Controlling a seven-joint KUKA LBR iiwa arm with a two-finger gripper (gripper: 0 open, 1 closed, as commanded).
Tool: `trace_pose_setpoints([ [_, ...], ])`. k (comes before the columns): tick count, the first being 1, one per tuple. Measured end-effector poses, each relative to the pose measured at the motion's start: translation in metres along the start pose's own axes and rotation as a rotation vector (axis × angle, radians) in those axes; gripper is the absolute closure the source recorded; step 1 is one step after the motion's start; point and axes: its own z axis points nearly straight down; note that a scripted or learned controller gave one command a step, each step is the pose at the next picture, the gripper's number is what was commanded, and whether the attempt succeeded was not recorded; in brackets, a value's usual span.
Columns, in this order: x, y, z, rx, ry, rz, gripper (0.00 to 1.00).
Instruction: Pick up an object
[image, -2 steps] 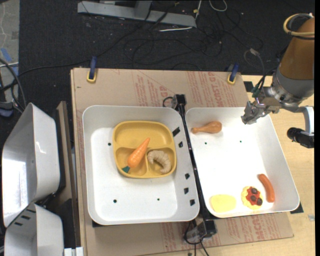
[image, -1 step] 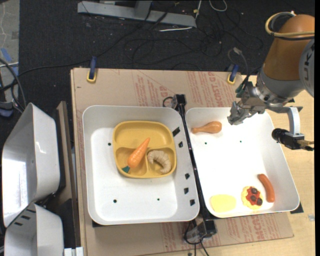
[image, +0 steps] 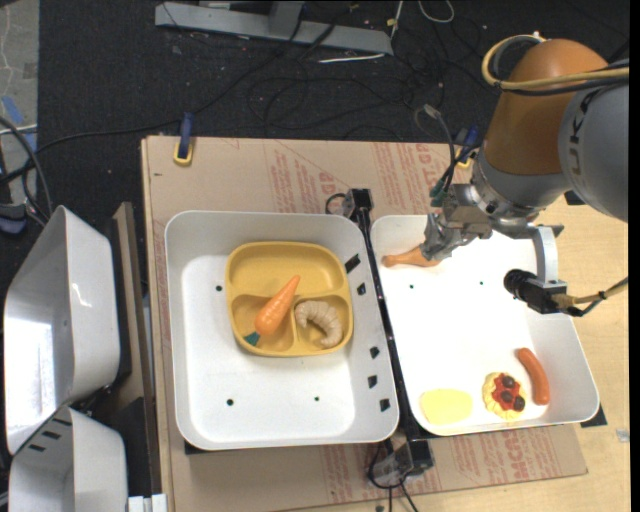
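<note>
Reaching in from the upper right of the frame, the grey two-finger gripper (image: 437, 247) sits low at the top left corner of the right white bin (image: 470, 330), closed on one end of a small orange curved toy food piece (image: 405, 259) lying against the bin's floor there.

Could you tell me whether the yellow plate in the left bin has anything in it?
Yes: the yellow plate holds a carrot and a shrimp.

robot lab | KUKA arm (image: 560, 110) | loose cables (image: 300, 70) on dark floor | cardboard-topped bench (image: 280, 170) w/ 2 white bins (image: 190, 300)
</note>
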Motion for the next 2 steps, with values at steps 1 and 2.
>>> trace_pose_setpoints([
  [1, 0.050, 0.001, 0.014, 0.000, -0.001, 0.001, 1.00],
  [2, 0.104, -0.003, 0.022, -0.001, -0.001, 0.001, 1.00],
])
